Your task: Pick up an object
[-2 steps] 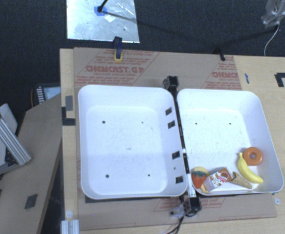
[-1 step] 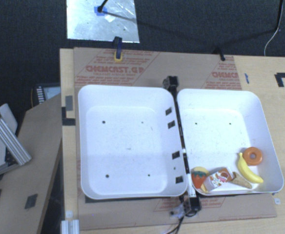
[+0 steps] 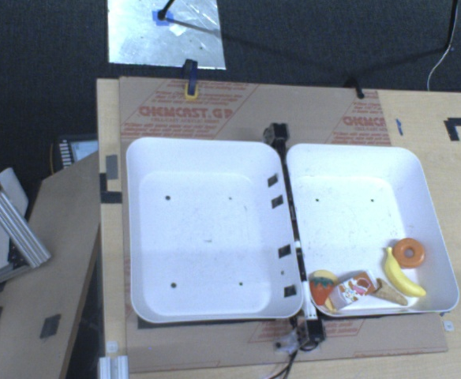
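Several small objects lie along the near edge of the right bin [image 3: 357, 172]. An orange ring-shaped toy [image 3: 409, 252] sits at the near right, with a yellow banana [image 3: 400, 275] just beside it. Further left lie a tan wedge-shaped piece [image 3: 388, 293], a white and red packet [image 3: 352, 290] and a round orange and red fruit [image 3: 322, 286] against the bin's left wall.
The left bin [image 3: 203, 227] stands beside the right one, joined by a black clip strip [image 3: 290, 227]. Both rest on a brown board [image 3: 238, 105]. A metal plate [image 3: 166, 20] lies at the back, and an aluminium frame [image 3: 5, 219] stands at the left.
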Motion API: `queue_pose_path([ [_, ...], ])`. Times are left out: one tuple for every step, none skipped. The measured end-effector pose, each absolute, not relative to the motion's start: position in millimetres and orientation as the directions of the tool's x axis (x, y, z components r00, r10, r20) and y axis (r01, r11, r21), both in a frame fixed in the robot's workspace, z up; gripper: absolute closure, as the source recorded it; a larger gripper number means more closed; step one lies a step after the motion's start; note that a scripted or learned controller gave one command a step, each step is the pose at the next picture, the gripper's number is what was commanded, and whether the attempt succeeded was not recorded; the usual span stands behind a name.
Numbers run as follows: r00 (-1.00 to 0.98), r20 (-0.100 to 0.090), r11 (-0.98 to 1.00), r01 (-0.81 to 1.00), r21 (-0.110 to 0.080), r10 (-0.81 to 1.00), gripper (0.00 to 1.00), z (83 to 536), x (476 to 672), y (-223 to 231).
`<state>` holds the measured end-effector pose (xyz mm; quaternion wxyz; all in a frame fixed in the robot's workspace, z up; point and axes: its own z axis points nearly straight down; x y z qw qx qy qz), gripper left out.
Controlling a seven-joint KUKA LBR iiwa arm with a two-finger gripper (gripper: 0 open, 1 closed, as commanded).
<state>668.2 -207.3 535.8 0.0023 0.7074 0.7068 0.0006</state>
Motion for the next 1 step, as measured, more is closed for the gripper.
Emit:
queue_pose_path([
  [-0.003,-0.002,0.003,1.0,0.003,1.0,1.0,535.5,668.6,-205.7],
])
